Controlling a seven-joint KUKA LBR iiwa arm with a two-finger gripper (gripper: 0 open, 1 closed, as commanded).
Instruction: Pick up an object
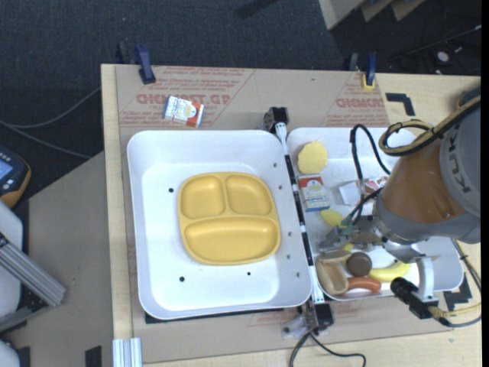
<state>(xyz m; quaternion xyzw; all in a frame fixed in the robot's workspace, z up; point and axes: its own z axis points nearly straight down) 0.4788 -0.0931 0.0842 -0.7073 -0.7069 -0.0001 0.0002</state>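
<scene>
The right bin (pixel 336 138) holds several small objects. A yellow round piece (pixel 312 157) lies near its far left corner, with a small red and white box (pixel 314 194) just in front of it. A yellow item (pixel 331 218) sits below the box. At the near end are a brown ball (pixel 357 264), a banana (pixel 388 271), an orange piece (pixel 364 286) and a beige cup (pixel 330 275). My gripper (pixel 342 237) is low in the right bin, just above the brown ball and beside the yellow item. The arm (pixel 424 186) hides the bin's right half.
The left bin (pixel 153 228) carries a yellow divided plate (pixel 228 218). A small red and white carton (pixel 183 111) lies on the bench behind the left bin. Blue clamps (pixel 143 62) stand at the bench's far edge. Cables (pixel 367 147) loop over the right bin.
</scene>
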